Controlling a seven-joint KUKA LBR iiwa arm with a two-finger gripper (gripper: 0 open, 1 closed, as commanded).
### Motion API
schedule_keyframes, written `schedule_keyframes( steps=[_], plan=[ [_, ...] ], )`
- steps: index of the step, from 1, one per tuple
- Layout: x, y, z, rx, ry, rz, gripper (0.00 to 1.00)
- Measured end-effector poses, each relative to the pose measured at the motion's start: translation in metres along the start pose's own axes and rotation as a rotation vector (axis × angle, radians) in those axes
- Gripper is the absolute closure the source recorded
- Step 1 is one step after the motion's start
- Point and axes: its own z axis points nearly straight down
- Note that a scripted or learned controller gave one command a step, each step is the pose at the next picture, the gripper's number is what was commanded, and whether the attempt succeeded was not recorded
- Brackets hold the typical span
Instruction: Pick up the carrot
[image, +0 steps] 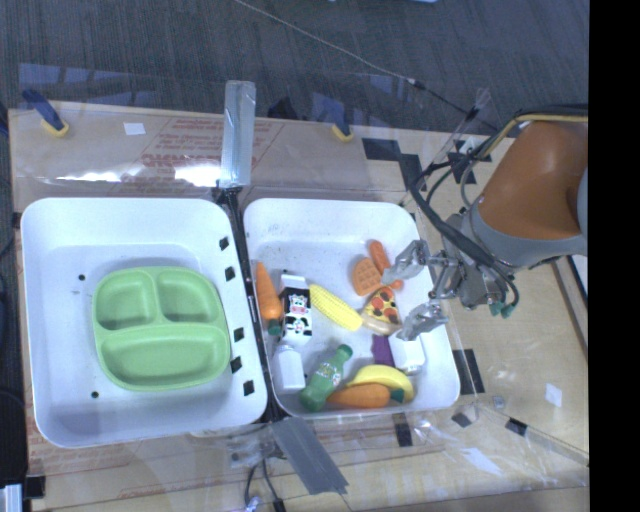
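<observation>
The carrot (266, 290) is a slim orange piece lying lengthwise against the left wall of the right bin (330, 212). My gripper (416, 289) hovers over the right side of that bin, well to the right of the carrot. It is open, its two fingers (407, 261) spread apart with nothing held between them. Just left of the fingers lie a pizza slice (380, 311) and a round waffle (364, 275).
The right bin also holds a corn cob (335, 307), a milk carton (295, 311), a white bottle (290, 366), a green bottle (326, 378), a banana (381, 377) and an orange oblong piece (360, 396). A green divided plate (158, 327) sits in the left bin.
</observation>
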Motion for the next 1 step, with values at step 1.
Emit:
schedule_keyframes(
  steps=[1],
  plan=[
    [0.0226,0.0772,0.1173,0.005,-0.025,0.024,0.0]
  ],
)
